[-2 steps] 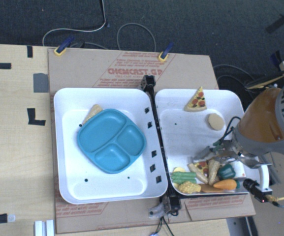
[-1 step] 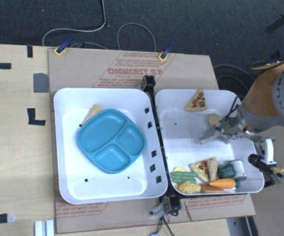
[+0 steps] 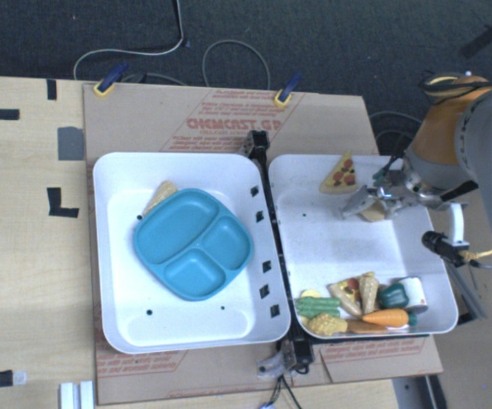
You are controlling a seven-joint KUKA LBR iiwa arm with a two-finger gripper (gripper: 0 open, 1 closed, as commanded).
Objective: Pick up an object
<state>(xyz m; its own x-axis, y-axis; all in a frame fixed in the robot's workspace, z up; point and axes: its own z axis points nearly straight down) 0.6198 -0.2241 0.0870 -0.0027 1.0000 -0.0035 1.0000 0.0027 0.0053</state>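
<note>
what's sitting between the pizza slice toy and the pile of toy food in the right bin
Nothing: in the camera view, bare white bin floor runs from the triangular pizza slice toy down to the pile of toy food.

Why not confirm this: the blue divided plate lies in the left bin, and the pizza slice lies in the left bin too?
Wrong on the pizza slice. The camera view shows it in the right bin, near its far edge. The blue divided plate does lie in the left bin.
</note>
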